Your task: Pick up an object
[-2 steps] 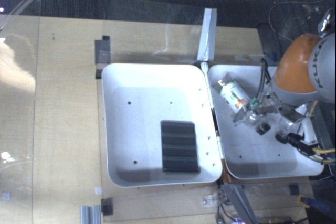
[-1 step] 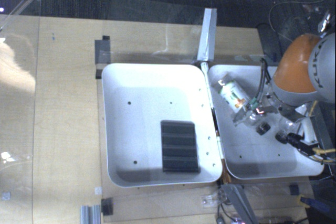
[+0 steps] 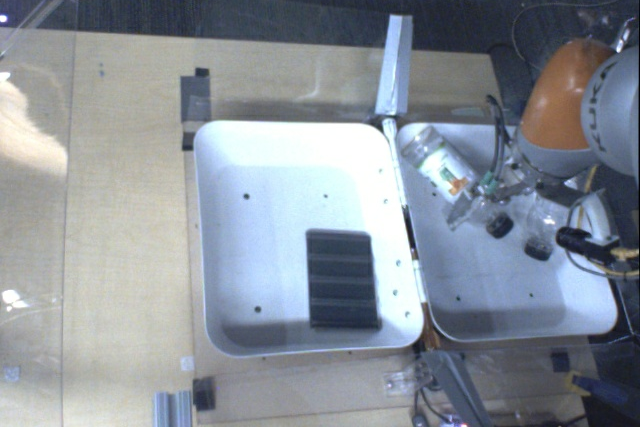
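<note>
A clear plastic bottle [image 3: 434, 161] with a green and orange label lies tilted in the far left corner of the right bin [image 3: 480, 310]. A black ribbed block [image 3: 342, 279] lies flat in the near half of the left bin [image 3: 250, 165]. My gripper [image 3: 519, 237] hangs low over the middle of the right bin, just right of the bottle's near end. It is open: its two dark fingertips [image 3: 498, 226] stand apart with bare bin floor between them. The grey arm with its orange band [image 3: 560, 105] reaches in from the right.
A grey metal bar [image 3: 395, 65] stands at the far end of the wall between the two bins. Cables [image 3: 600, 250] trail along the right bin's right side. Tan bench surface surrounds both bins.
</note>
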Available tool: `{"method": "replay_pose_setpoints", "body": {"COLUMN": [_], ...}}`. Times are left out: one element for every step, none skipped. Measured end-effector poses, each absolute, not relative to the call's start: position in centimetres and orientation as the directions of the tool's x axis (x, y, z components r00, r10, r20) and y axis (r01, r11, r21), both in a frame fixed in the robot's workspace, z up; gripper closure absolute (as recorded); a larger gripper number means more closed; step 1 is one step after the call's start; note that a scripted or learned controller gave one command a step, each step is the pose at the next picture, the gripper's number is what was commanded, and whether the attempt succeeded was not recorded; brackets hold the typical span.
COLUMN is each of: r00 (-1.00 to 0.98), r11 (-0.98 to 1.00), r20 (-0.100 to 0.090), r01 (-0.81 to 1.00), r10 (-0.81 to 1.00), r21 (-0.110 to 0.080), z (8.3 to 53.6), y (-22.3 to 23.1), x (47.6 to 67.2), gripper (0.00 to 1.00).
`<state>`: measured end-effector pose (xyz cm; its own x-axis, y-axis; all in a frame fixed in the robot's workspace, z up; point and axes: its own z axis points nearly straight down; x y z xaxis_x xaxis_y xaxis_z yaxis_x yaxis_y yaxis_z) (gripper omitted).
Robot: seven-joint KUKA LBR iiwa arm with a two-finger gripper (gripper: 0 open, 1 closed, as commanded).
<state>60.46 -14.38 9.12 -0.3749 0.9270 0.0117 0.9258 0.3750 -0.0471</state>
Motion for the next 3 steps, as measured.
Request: {"method": "replay_pose_setpoints", "body": {"r00": [-0.421,-0.423,-0.423], "r11": [0.421,0.422,0.423], "r20": [-0.008,-0.008,-0.007], "r01": [0.906,0.906,0.905], "r10": [0.907,0.906,0.906], "r21": [-0.047,-0.043,-0.042], "z": [9.35,9.35,9.36], "y": [-15.11,-14.96,-14.86], "x": [65.91,65.99,66.03], "gripper": [0.0,0.0,0.0]}}
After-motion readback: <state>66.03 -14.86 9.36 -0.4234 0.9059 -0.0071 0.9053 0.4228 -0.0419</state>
